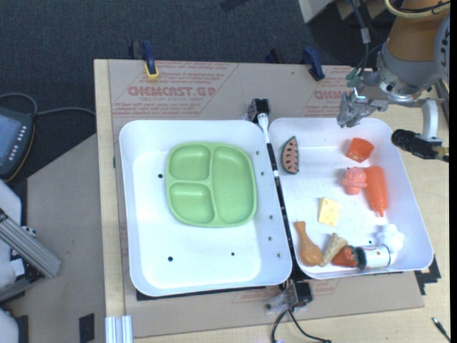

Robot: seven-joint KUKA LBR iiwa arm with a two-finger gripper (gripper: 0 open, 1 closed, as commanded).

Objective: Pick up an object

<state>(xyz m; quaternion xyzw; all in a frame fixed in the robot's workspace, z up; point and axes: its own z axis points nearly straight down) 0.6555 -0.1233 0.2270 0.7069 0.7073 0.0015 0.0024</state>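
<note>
We saw the gripper [349, 117] hovering just above the orange block [360, 149] in the right bin [421, 224]. Its jaws held nothing; we could not tell their spread. The green plate [211, 184] lay well left of that block.

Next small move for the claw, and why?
Probably descend onto the orange block. The claw hovers at the right bin's far edge, the block lies just below it in the view, nothing is between its fingers, and the block sits apart from the other toys.

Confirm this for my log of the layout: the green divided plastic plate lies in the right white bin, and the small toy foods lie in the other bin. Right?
Not quite. The camera view shows the green divided plastic plate in the left white bin, not the right one. The small toy foods do lie in the other bin, the right white bin.
</note>
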